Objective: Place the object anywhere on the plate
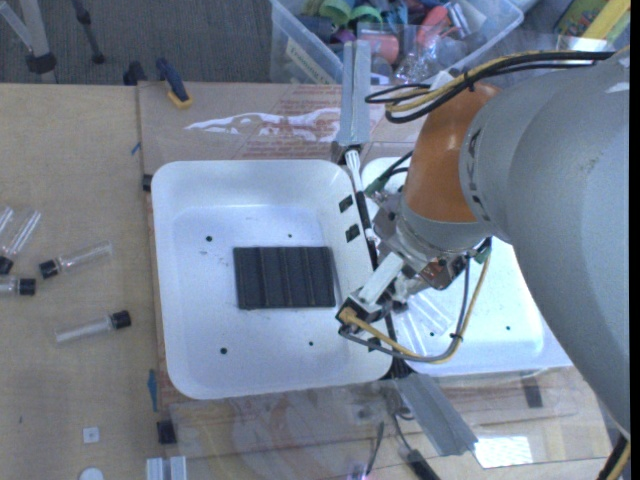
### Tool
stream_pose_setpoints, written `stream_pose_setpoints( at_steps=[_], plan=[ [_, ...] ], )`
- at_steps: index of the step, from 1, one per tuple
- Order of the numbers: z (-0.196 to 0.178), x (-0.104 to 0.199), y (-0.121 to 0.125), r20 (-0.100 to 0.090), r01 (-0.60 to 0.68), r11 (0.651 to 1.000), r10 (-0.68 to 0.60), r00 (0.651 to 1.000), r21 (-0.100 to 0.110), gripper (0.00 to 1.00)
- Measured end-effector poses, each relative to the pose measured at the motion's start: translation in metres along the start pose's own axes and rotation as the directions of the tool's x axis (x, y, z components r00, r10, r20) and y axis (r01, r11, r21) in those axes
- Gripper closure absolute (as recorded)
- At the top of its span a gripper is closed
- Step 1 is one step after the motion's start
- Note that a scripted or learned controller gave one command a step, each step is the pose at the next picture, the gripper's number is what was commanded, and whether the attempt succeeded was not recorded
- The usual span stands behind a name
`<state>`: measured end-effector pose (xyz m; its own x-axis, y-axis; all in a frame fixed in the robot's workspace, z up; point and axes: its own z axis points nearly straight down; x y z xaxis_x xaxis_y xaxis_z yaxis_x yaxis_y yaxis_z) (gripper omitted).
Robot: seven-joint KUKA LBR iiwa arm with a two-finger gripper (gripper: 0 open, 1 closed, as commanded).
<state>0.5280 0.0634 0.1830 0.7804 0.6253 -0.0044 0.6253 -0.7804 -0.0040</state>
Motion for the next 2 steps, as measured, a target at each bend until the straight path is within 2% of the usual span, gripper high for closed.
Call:
stream_pose_setpoints(
  at_steps=[1, 2],
  plan=[
    [0.005, 0.073, -0.01, -0.005, -0.437, 0.899, 0.437, 0.899, -0.001, 1.0],
    [0.032, 0.07, -0.047, -0.003, -0.46, 0.888, 0.46, 0.888, -0.001, 1.0]
  ],
)
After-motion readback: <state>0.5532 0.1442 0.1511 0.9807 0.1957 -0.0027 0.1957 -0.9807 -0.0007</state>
